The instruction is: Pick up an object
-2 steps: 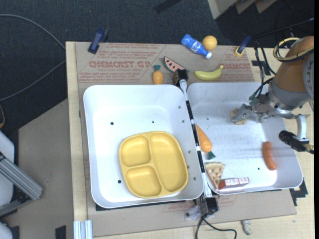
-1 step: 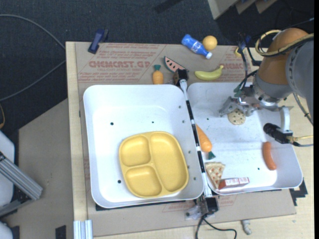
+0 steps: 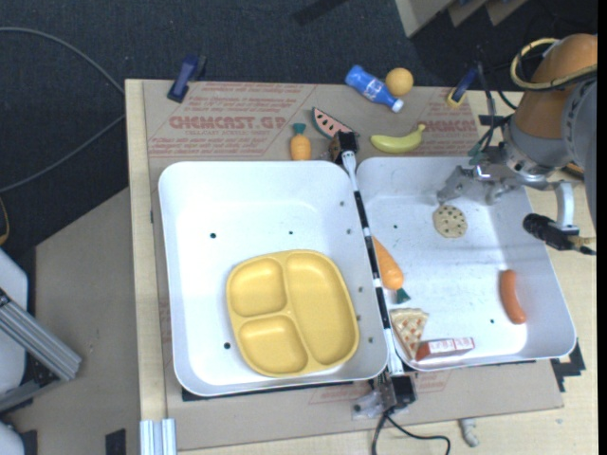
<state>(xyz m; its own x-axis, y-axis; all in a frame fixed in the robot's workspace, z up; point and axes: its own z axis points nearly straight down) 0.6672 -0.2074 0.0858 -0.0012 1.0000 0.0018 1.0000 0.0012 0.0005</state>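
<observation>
A round cookie (image 3: 450, 221) lies on the floor of the right bin (image 3: 541, 344), in its upper half, with the gripper (image 3: 471, 185) just above it and apart from it; whether its claw is open or closed cannot be told. In the same bin a carrot (image 3: 387, 263) leans at the left wall, a pizza slice (image 3: 409, 328) and a red bar (image 3: 444, 349) lie at the front, and a sausage (image 3: 513, 297) sits to the right. The left bin (image 3: 190, 197) holds a yellow divided plate (image 3: 291, 311), and a banana (image 3: 397, 140) lies on the bench behind the bins.
</observation>
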